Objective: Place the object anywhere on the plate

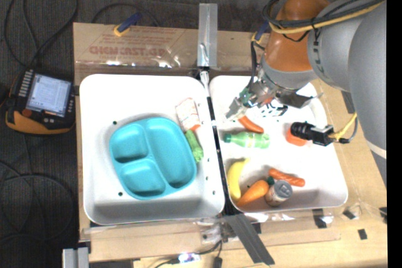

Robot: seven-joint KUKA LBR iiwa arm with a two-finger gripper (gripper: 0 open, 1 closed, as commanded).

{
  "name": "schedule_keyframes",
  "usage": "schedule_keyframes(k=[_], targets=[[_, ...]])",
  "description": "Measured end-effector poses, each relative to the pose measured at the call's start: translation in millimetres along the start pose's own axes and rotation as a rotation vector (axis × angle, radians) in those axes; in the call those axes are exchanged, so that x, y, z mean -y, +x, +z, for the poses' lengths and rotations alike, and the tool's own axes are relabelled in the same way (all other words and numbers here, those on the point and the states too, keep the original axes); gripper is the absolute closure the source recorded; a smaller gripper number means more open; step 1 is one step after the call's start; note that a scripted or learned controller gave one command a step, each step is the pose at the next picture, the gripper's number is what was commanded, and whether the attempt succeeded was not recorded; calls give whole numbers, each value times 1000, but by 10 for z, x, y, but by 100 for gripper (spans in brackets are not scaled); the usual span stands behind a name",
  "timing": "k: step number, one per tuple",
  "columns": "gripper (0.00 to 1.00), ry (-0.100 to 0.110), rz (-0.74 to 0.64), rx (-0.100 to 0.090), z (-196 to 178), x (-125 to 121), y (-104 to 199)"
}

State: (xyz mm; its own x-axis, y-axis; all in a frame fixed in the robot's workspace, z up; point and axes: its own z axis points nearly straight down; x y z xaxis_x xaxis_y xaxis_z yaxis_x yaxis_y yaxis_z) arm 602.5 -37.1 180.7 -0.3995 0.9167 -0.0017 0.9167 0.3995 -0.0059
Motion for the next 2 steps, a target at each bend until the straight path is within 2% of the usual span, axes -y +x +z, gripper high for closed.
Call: schedule_keyframes(k=[1,2], targets=[[100,-2,-232,-3,-4,-197,655],[100,-2,-217,-2,-3,-482,757]])
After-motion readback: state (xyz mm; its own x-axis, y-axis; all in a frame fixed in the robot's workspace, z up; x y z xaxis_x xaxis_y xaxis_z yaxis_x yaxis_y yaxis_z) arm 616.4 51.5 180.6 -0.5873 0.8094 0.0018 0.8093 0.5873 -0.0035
